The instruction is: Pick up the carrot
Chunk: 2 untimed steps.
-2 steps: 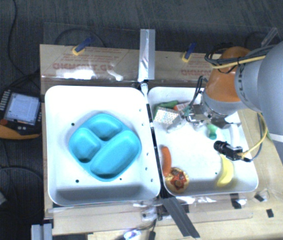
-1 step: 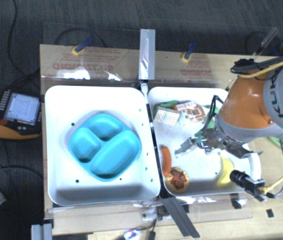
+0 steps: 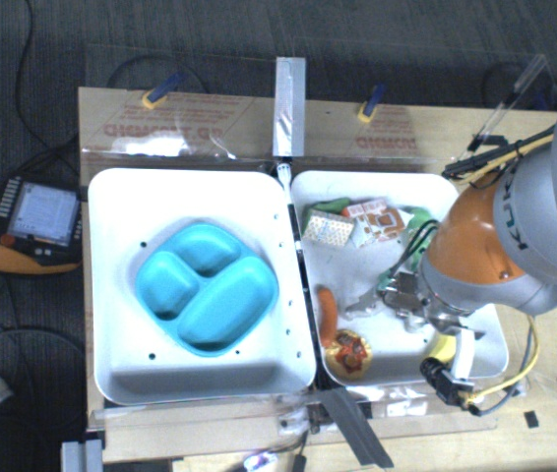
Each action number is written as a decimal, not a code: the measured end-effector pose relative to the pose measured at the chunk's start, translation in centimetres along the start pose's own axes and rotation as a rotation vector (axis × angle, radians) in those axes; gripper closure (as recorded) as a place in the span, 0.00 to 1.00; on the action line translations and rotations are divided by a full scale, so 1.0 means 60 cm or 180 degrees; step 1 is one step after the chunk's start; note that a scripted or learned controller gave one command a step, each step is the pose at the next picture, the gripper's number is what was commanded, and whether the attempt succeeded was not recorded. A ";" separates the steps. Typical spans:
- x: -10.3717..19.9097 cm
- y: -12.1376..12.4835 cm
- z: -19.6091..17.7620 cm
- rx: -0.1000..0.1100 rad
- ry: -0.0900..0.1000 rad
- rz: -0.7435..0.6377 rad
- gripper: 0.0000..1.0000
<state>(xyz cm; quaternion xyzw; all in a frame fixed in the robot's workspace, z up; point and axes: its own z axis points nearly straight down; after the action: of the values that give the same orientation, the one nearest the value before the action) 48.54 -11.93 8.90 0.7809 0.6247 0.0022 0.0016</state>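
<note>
The carrot (image 3: pixel 327 309) is a short orange stick lying lengthwise along the left wall of the right bin (image 3: pixel 490 362). My gripper (image 3: pixel 369 305) hangs low over the middle of that bin, just right of the carrot and pointing toward it. Nothing shows in its grasp. The orange-banded wrist (image 3: pixel 465 254) covers the bin's right part.
A round red-orange mesh-wrapped item (image 3: pixel 347 353) lies at the front, just below the carrot. Snack packets (image 3: pixel 377 220), a dotted white pack (image 3: pixel 326 229) and a green piece (image 3: pixel 420 226) lie at the back of the right bin. The left bin (image 3: pixel 121 362) holds a blue divided plate (image 3: pixel 208 285).
</note>
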 end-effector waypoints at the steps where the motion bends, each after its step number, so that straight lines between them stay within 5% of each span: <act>1: -0.071 0.040 0.000 -0.0010 0.0003 -0.0579 0.00; 2: 0.039 -0.005 -0.001 -0.0024 -0.0011 -0.0488 0.00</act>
<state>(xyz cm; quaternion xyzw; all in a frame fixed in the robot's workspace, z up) 48.74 -9.58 8.98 0.7307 0.6827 0.0031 0.0059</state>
